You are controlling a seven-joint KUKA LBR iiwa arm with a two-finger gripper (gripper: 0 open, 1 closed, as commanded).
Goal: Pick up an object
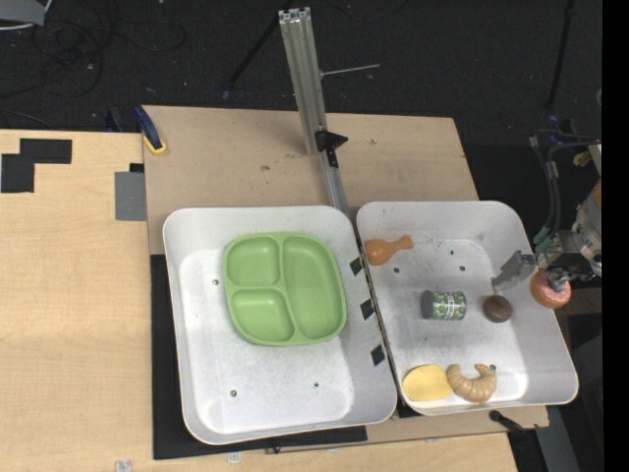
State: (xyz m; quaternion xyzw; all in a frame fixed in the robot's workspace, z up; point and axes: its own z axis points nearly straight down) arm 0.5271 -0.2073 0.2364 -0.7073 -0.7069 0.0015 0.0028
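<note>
A small can (445, 306) with a green label is found lying on its side near the middle of the right bin (521, 239). Just to its right, apart from it, a small dark brown round object (498, 309) is seen on the bin floor. An orange pear-shaped toy (385, 250) is placed at the upper left of the same bin, close to the left wall. At the lower edge of the bin a yellow round object (426, 383) is noted, and touching its right side a tan curled object (473, 383) resembling a croissant.

The gripper (514, 266) is seen at the right rim of the right bin, at the right side of the frame; a grey finger (508, 268) is pointed down and leftward over the bin's inner wall. Nothing is seen between the fingers, and it cannot be told whether they are parted or closed. An orange-red round part (549, 290) is observed just right of the finger, outside the rim; its nature cannot be determined.

In the left bin (197, 382), a green divided plate (285, 288) with three compartments is set toward the upper middle. A metal post (307, 87) is fixed upright behind the bins, on the brown bench (393, 155).
</note>
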